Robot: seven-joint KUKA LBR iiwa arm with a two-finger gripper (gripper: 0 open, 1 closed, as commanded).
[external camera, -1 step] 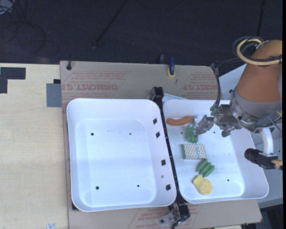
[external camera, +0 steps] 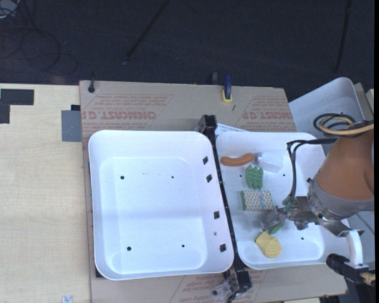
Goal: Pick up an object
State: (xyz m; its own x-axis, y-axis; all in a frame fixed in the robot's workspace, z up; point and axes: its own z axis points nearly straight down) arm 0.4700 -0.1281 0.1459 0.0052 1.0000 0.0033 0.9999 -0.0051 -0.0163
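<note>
In the right bin (external camera: pixel 303 254) lie an orange sausage-shaped piece (external camera: pixel 237 160), a green ridged object (external camera: pixel 254 177), a pale dotted block with a green edge (external camera: pixel 257 200) and a yellow lumpy object (external camera: pixel 269 245). My gripper (external camera: pixel 273 220) is low in this bin, just right of the dotted block and above the yellow object. The arm's grey and orange wrist (external camera: pixel 344 175) comes in from the right and covers the bin's right part. I see nothing clearly between the fingers.
The left bin (external camera: pixel 107 257) stands beside the right one, with a black clip strip (external camera: pixel 216 188) between them. Both rest on a cardboard sheet (external camera: pixel 151 109). A clear plastic piece (external camera: pixel 271 164) lies by the green object. Black cable (external camera: pixel 293 169) loops near the wrist.
</note>
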